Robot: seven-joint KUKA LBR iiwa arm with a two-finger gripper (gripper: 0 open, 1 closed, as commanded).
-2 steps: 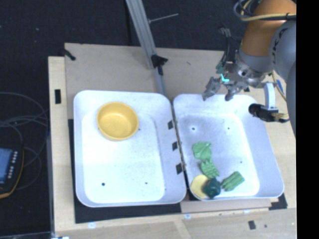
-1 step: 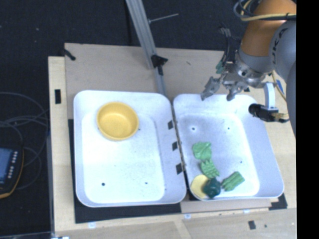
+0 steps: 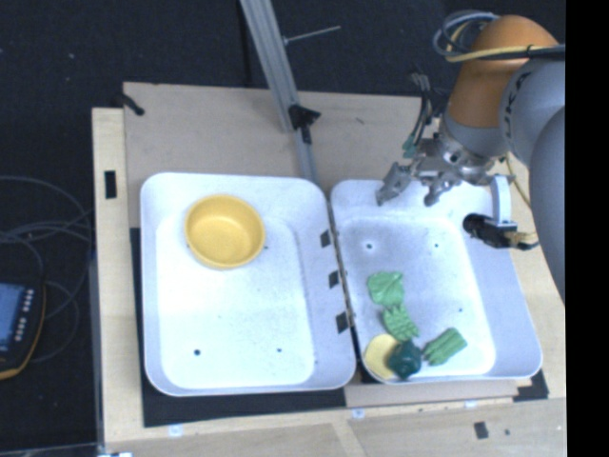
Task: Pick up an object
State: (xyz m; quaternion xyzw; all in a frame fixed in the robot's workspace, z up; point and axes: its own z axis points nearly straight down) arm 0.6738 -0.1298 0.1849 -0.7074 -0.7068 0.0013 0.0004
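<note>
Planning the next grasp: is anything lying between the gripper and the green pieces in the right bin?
Nothing visible does. The gripper hangs open over the right bin's far end; bare bin floor separates it from the green pieces near the front.

**Two bins side by side on the tabletop**

The left bin (image 3: 238,350) holds a bowl (image 3: 225,231) in its upper left part. The right bin (image 3: 495,303) holds a cluster of small objects (image 3: 404,336) at its lower left, near the frame's bottom. The hand (image 3: 414,188) hangs over the right bin's upper edge.
</note>
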